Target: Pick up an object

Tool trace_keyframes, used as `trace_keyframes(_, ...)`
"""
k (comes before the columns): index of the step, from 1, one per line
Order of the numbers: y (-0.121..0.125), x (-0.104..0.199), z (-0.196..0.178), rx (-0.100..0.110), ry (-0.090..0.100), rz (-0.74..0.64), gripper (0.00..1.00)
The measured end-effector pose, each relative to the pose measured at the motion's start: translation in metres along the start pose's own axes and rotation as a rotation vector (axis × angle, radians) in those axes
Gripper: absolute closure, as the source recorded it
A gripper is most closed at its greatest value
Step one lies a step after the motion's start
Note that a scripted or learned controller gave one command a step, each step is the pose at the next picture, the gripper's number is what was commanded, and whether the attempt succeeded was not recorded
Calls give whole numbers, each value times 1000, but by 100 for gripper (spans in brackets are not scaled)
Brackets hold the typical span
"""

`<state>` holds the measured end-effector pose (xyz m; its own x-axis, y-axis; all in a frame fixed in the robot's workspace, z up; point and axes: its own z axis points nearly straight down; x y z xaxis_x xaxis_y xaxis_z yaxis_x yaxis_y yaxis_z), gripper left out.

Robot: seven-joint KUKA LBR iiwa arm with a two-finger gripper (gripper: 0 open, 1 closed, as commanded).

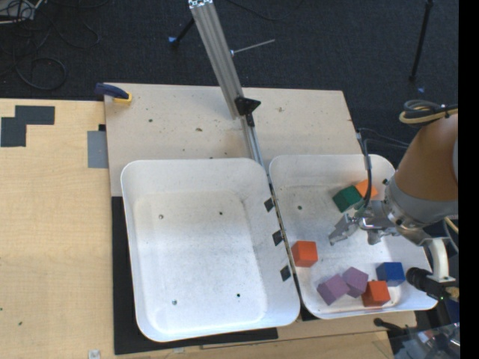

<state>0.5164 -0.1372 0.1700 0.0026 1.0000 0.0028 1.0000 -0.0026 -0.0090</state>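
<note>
Counting six blocks in the right bin [299, 172], namely two purple blocks [343, 285], two orange blocks [304, 253], a blue block [390, 272] and a green block [347, 197], I hung my gripper [346, 230], fingers apart and empty, just below the green one, beside the left bin [150, 182].

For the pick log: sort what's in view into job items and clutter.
Job: gripper; green block; orange block; red block; purple blocks; blue block; right bin.
Clutter: left bin; clamp; aluminium bar.
</note>
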Motion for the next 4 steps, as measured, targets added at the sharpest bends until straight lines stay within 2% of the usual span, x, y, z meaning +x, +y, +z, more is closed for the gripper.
trace_keyframes(1,2,6,46,0,0,0,0)
trace_keyframes(2,2,4,34,-3,-1,8,100)
trace_keyframes(3,12,3,-23,-12,-3,-3,100)
trace_keyframes(4,13,2,-75,-12,-4,-3,100)
